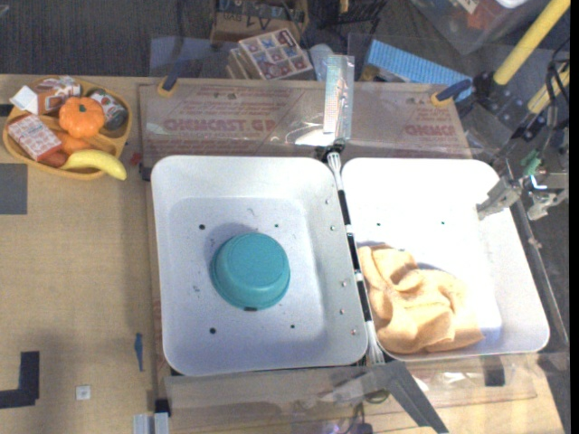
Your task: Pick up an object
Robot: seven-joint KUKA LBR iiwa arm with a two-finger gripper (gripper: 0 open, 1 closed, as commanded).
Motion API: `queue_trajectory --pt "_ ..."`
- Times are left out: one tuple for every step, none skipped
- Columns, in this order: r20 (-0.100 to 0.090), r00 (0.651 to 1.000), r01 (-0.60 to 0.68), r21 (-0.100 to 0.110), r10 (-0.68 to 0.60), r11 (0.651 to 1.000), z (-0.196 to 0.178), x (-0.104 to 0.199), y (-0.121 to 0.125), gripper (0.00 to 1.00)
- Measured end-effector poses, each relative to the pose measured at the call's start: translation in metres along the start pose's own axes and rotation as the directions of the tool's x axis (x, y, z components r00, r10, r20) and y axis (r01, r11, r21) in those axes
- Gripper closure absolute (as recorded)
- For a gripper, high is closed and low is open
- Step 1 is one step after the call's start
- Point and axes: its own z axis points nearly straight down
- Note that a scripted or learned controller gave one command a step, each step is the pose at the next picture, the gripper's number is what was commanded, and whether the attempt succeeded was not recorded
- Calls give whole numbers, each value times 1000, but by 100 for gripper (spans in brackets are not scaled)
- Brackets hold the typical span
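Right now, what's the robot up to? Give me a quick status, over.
Tool at right bin's right edge, nothing seen in it. Teal bowl upside down in left bin; yellow cloth in right bin. Nothing blocking either.

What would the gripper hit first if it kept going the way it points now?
The gripper points down-left over the right bin. It would probably meet bare bin floor first, short of the yellow cloth; its height is unclear.

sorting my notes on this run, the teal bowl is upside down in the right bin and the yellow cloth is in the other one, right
Not quite: the bins are swapped. The camera view shows the teal bowl upside down in the left bin, and the yellow cloth bunched in the right bin, at its front left corner.
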Motion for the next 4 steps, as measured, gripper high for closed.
queue_trajectory --pt "0 999 38 0 -38 999 83 53 -17 0" --pt "0 999 37 0 -37 999 82 52 -17 0" --pt "4 991 131 -15 -131 991 177 97 -40 0" --pt "4 991 131 -15 -131 991 177 97 -40 0"
